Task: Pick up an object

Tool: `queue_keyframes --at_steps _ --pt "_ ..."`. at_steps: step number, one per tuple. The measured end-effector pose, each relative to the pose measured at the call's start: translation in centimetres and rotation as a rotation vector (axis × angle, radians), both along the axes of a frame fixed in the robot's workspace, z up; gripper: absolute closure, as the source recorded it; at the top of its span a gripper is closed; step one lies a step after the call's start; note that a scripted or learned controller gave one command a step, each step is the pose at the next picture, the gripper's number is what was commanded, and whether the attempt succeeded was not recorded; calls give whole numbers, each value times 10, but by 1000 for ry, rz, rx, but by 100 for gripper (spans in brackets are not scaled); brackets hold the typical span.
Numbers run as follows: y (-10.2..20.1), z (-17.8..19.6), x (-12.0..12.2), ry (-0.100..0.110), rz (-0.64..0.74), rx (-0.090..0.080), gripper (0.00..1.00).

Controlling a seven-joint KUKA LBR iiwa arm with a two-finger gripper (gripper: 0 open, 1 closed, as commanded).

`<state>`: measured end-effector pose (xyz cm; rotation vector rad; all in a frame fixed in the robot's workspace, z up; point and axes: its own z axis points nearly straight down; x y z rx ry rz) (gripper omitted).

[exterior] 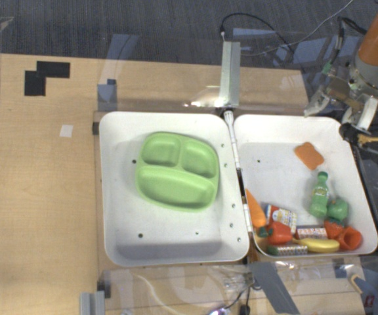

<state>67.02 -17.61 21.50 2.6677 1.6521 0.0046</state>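
My gripper (342, 108) hangs over the far right corner of the right bin (274, 143), open, with nothing between its fingers. Below it in that bin lies an orange block (308, 155). Nearer the front stand a green bottle (319, 194) and a small green piece (338, 210). Along the front wall lie a carrot (254, 209), a red vegetable (279, 232), a yellow banana (319, 245), an orange cup (350, 239) and small printed packets (285, 214).
The left bin (120, 143) holds a green divided plate (176, 170) near its middle. A metal post (230, 71) rises behind the seam between the bins. The far half of the right bin is bare white floor.
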Motion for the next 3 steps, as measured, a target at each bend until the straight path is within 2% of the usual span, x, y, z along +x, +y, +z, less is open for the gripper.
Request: queue_keyframes --at_steps 1,2,3 --pt "11 -95 -78 4 -128 3 0" --pt "-20 -127 -75 -2 50 4 0" --pt "-17 -129 -13 -1 -21 1 0"
